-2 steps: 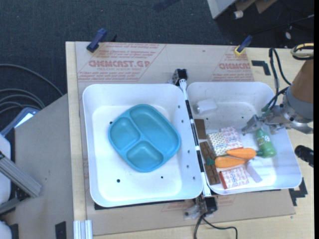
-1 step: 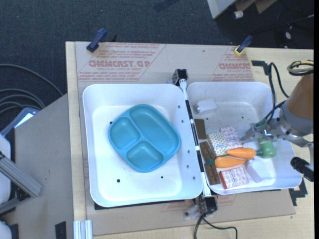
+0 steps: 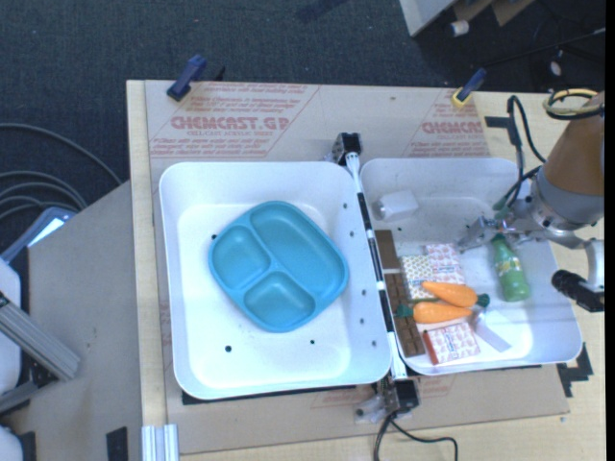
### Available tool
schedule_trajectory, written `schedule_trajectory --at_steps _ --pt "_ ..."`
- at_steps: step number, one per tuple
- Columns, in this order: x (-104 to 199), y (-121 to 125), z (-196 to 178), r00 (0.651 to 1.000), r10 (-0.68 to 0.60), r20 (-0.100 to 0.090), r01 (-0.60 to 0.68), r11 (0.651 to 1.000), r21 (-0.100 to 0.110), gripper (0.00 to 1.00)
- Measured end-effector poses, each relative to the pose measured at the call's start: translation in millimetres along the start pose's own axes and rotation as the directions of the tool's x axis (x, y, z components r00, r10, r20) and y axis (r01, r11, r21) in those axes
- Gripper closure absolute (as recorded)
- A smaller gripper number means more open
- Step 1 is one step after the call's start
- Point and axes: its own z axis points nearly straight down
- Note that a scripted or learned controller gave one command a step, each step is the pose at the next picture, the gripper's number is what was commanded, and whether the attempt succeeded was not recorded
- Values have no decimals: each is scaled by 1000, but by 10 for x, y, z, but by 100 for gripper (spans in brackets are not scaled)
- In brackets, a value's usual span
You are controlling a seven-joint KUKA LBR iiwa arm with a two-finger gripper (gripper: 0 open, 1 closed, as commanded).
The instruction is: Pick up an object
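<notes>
I read the two shallow white bins (image 3: 183,286) as smooth moulded plastic with a faint sheen. The blue three-compartment tray (image 3: 278,265) looks like matt plastic. The green bottle (image 3: 509,272) appears glossy plastic. The two orange carrots (image 3: 444,303) look like smooth plastic. The bench top (image 3: 240,123) is brown printed paper, matt. The arm's orange band (image 3: 582,154) looks satin-smooth.

- Two white bins (image 3: 183,286)
- One blue divided plate (image 3: 279,265)
- Two toy carrots (image 3: 449,293)
- One green bottle (image 3: 509,269)
- Two patterned packets (image 3: 451,342)
- One small white block (image 3: 398,203)
</notes>
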Motion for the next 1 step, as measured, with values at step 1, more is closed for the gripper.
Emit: schedule_trajectory --at_steps 1 --pt "-9 -359 -5 1000 1 1 -1 1000 0 0"
